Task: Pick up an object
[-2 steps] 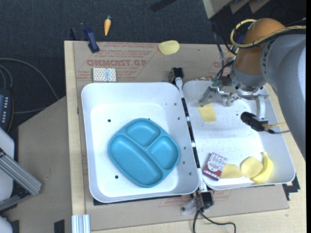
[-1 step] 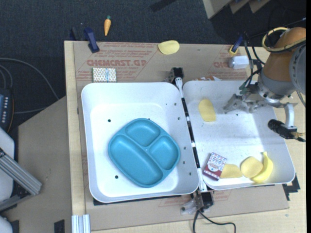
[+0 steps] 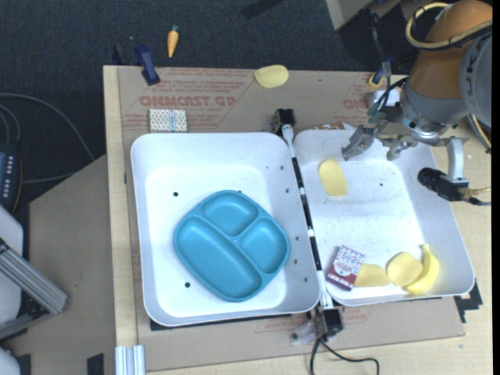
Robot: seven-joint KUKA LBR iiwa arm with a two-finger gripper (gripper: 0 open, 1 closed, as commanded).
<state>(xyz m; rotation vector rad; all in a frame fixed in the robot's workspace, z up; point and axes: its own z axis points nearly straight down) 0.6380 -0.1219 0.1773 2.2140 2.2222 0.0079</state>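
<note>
My gripper (image 3: 376,144) hovers over the far edge of the right bin (image 3: 437,217), its two grey fingers spread apart with nothing between them. A pale yellow oblong piece (image 3: 333,177) lies in the right bin just left of and nearer than the gripper. At the right bin's near end sit a small red and white packet (image 3: 345,266), a yellow wedge (image 3: 372,276), a round yellow piece (image 3: 404,268) and a banana (image 3: 427,270). A blue divided plate (image 3: 230,244) lies in the left bin (image 3: 156,178).
On the bench behind the bins lie a yellow lemon-like piece (image 3: 271,76), a small patterned packet (image 3: 168,119), a blue object (image 3: 146,64) and an orange carrot toy (image 3: 173,41). A black clip (image 3: 284,120) sits at the divider between the bins.
</note>
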